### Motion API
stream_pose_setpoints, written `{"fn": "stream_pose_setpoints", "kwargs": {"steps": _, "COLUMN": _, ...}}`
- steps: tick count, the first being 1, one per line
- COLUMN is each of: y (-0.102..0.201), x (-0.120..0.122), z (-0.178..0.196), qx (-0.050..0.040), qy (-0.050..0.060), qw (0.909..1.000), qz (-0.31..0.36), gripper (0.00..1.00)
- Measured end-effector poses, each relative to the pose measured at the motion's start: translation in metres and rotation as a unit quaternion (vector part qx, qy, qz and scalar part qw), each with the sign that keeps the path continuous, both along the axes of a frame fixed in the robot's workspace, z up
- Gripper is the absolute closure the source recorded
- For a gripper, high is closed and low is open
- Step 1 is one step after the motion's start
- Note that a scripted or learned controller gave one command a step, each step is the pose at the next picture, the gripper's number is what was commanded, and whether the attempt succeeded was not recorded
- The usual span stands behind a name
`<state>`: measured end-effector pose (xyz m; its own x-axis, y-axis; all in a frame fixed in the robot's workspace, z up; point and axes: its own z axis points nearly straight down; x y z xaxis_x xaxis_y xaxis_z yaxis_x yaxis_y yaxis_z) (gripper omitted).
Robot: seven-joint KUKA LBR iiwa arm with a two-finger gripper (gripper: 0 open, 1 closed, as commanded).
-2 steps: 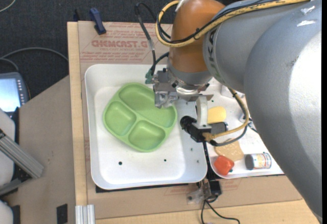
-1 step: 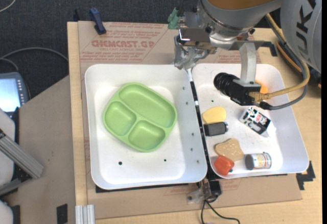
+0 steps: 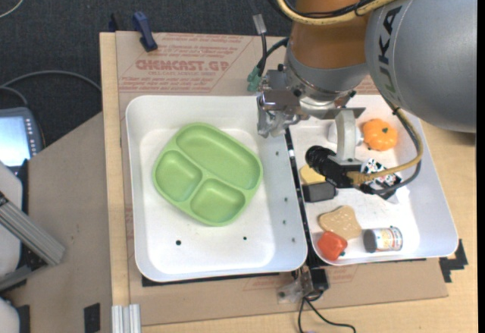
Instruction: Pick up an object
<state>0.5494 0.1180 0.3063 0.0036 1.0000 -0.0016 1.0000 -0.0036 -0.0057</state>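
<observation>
On the desk (image 3: 114,172), the pincer (image 3: 273,116), its grip impossible to tell, is hanging just right of the green divided plastic plate (image 3: 207,172), risking clipping the white bin walls (image 3: 292,199) and missing the small orange pumpkin (image 3: 378,134) farther right.

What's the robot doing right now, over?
Gripper at right bin rim, nothing visibly held. Orange pumpkin, small jar lie inside. Green plate in left bin.

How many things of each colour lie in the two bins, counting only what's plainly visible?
Green: 1, the divided plate
Orange: 1, the pumpkin toy
Red: 1, the rounded piece
Tan: 1, the flat piece
White, yellow label: 1, the small bottle
Black-and-white: 1, the spotted toy
Total: 6
</observation>
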Motion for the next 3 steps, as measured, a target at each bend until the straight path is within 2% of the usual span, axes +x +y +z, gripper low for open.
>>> {"fn": "stream_pose_setpoints", "kwargs": {"steps": 1, "y": 0.111, "x": 0.002, "z": -0.049, "qx": 0.0016, "qy": 0.000, "qw": 1.0000, "qz": 0.007, "gripper": 1.00}}
{"fn": "stream_pose_setpoints", "kwargs": {"steps": 2, "y": 0.084, "x": -0.025, "z": 0.144, "qx": 0.0046, "qy": -0.011, "qw": 0.9999, "qz": 0.003, "gripper": 1.00}}
{"fn": "stream_pose_setpoints", "kwargs": {"steps": 3, "y": 0.107, "x": -0.074, "z": 0.003, "qx": -0.0014, "qy": 0.004, "qw": 1.0000, "qz": 0.003, "gripper": 1.00}}
